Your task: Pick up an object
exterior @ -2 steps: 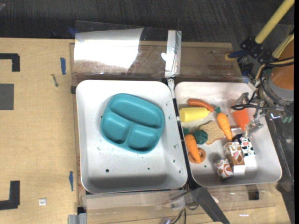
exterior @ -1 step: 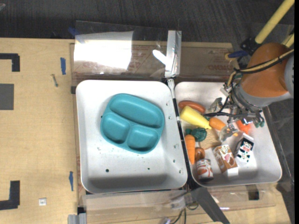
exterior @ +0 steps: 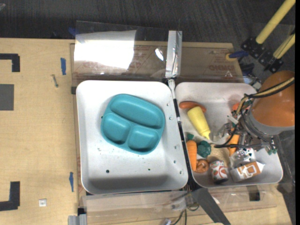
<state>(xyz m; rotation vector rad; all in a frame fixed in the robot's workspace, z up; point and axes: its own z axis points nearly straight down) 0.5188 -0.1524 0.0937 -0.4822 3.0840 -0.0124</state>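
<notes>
**Arm down among the toys in the right bin**

A cardboard-topped bench (exterior: 33, 139) carries two white bins. The left bin (exterior: 89, 172) holds a teal divided plate (exterior: 132, 122). The right bin (exterior: 272, 175) holds a yellow bottle (exterior: 198, 121), a carrot (exterior: 191, 154) and small cartons (exterior: 247, 169). The gripper (exterior: 234, 142) is low over that clutter; I cannot tell its state.

You can't tell how the gripper (exterior: 233, 142) stands; wrist and cables hide it. At three o'clock the arm (exterior: 277, 106) runs off the edge, covering the right bin's (exterior: 220, 89) far side.
</notes>
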